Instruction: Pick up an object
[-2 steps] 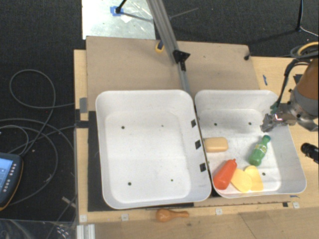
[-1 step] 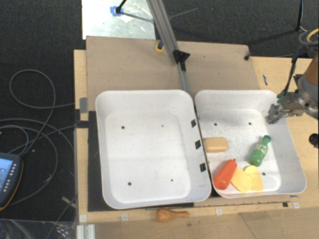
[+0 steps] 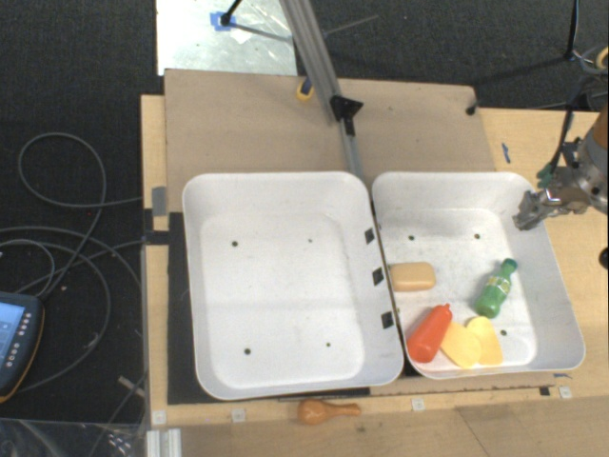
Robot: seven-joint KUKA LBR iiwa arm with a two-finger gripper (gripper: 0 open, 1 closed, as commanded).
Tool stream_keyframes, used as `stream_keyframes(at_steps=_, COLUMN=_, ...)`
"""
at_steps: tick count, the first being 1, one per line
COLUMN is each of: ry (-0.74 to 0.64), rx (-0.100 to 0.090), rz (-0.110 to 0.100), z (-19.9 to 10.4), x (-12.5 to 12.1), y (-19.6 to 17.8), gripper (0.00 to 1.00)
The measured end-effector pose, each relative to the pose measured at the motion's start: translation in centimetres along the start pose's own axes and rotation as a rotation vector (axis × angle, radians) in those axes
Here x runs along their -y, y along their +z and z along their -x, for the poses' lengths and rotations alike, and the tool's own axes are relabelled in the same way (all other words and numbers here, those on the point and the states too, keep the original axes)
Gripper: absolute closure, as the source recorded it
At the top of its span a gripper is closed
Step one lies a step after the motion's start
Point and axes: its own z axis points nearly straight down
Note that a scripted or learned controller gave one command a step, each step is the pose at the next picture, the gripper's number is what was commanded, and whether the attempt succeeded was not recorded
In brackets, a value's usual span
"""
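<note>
Here the gripper (image 3: 530, 209) hangs over the right bin's (image 3: 447, 193) two-o'clock rim, grip unreadable; bin centre bare.

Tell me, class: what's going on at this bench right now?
A robot arm reaches in from the right; its gripper sits over the right bin's upper right rim, with nothing seen between its fingers. In that bin lie a tan block, a green bottle, a red bottle and a yellow piece. A brown object lies on the bench in front of the bins. Nothing has been picked up yet.
</note>
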Motion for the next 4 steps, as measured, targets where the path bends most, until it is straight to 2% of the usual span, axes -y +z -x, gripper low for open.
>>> stream_keyframes(at_steps=1, ry=-0.004, rx=-0.004, rz=-0.005, z=-5.9, x=0.6, y=0.9, gripper=1.0)
stream_keyframes(at_steps=4, ry=-0.005, rx=-0.004, rz=-0.003, z=-21.9, x=2.5, y=-1.8, gripper=1.0)
